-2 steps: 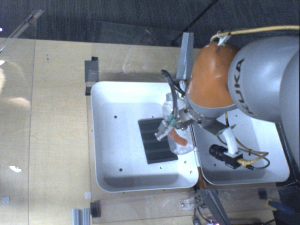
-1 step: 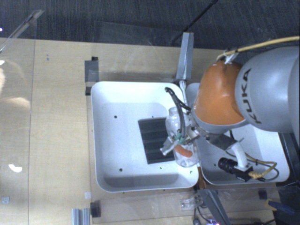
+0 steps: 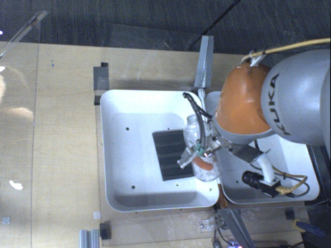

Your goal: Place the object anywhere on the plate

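Object: clear plastic thing w/ an orange-red patch near its lower end, prob. a small bottle or packet, exact kind not clear. It sits right at the gripper, running from just above it in view to just below it, w/ the gripper across its middle. It's at the right edge of the left bin, close to that bin's right wall. Can't tell if the gripper is open or closed, or whether it really has hold of the object; the two overlap in view and the contact is hidden. Plate: black, ribbed, rectangular, flat on the left bin's floor, slightly skewed, immediately view-left of the gripper. Its right edge runs under or just beside the gripper. The object looks to be at the plate's right edge; can't tell whether it rests on it or is off it. Arm, grey w/ orange band, comes in from view-right of the gripper and covers much of the right bin. Both bins sit side by side on the pale wood worktop. A grey upright post stands behind the gripper, between the bins' far corners.
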`<action>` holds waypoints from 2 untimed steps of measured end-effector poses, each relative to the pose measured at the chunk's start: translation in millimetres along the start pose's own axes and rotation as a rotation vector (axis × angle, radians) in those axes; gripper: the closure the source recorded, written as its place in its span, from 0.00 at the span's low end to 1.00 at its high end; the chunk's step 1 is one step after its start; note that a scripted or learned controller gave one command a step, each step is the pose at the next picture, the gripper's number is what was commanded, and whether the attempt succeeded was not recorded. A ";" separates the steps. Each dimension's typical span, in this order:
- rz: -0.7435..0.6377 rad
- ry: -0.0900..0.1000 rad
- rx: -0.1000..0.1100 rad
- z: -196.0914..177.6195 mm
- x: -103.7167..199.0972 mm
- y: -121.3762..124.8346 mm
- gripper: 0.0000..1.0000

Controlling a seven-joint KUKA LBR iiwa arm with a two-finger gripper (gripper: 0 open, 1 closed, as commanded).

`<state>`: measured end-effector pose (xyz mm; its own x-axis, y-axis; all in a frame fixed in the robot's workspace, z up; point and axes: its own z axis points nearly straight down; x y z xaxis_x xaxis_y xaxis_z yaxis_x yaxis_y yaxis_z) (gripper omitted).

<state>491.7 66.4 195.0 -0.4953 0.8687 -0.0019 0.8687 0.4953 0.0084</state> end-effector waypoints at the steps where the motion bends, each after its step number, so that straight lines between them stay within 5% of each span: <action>1: -0.146 0.000 0.003 10.6 -31.0 44.0 1.00; 2: -0.146 0.001 0.003 10.6 -31.0 44.0 0.00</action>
<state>545.3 61.3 184.9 -0.6165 0.7874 -0.0024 0.7874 0.6165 0.0049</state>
